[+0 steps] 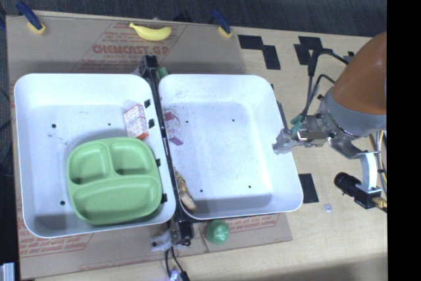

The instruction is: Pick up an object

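My gripper [285,141] hangs over the right rim of the right bin [223,85], at mid height of that rim, with nothing visibly held. A small red and white packet [173,127] lies against the right bin's left wall. A thin brownish item [185,198] rests in that bin's front left corner. In the left bin [33,102] a green divided plate [116,179] lies at the front. A small red and white carton [135,121] stands just behind the plate.
A yellow banana [151,31] lies on the cardboard behind the bins, and a green ball [217,231] sits on the cardboard in front of the right bin. Blue clamps [30,16] hold the cardboard's back edge. Black clips [151,64] join the bins.
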Robot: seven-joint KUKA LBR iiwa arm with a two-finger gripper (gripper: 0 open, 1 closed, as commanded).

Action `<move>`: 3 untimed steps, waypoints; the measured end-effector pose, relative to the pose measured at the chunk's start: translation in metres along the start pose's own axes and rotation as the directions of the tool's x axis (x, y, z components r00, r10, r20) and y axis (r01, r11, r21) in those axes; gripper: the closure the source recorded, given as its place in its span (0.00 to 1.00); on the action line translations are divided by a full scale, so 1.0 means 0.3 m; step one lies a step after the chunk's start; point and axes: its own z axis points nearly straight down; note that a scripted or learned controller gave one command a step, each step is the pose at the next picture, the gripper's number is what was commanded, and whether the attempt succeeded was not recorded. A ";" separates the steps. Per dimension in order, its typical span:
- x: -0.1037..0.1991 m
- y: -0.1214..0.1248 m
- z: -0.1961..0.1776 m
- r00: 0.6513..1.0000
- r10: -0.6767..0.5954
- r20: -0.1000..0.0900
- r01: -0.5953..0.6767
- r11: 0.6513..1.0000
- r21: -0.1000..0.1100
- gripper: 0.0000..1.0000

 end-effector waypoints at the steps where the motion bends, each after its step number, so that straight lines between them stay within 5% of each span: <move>1: -0.020 0.043 0.099 1.000 0.000 -0.002 0.000 1.000 0.005 1.00; 2: -0.017 -0.008 0.414 1.000 -0.001 -0.004 0.001 1.000 0.008 1.00; 3: -0.018 -0.003 0.378 1.000 -0.004 -0.003 0.004 1.000 0.007 1.00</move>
